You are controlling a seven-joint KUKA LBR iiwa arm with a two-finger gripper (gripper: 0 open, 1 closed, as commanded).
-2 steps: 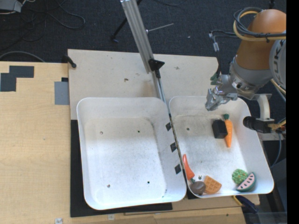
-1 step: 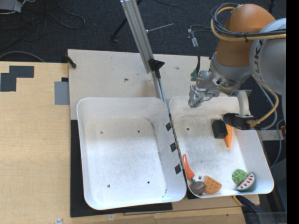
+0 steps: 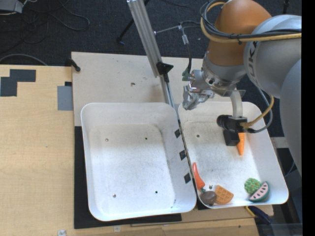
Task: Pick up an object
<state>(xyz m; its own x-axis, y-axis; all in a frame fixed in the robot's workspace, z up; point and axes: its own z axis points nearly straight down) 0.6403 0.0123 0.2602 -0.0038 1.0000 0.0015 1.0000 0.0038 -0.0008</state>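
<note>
We found no readable writing or brand on anything in view. Nearest the camera, along the front wall of the right bin (image 3: pixel 275 193), lay the small items: a watermelon slice (image 3: pixel 260 192) beside a green bumpy piece (image 3: pixel 252 184), a waffle-like orange piece (image 3: pixel 223 194) touching a brownish lump (image 3: pixel 209 197), and a red-orange strip (image 3: pixel 198 176) against the divider where the two bins met. All of these sat well toward the camera from the jaws. Closer to the jaws, off to their right and a little nearer us, an orange carrot-like piece (image 3: pixel 240 143) lay just under a black block on the arm's cabling. The left bin (image 3: pixel 93 132) offered a broad bare floor with only dark specks. The gripper (image 3: pixel 193 100) hung over the far left corner of the right bin, near the rim; we could not tell how its jaws stood, and saw nothing between them. Beyond lay the pale bench (image 3: pixel 113 77), a slanted aluminium rail (image 3: pixel 147 38), dark carpet and cables.
</note>
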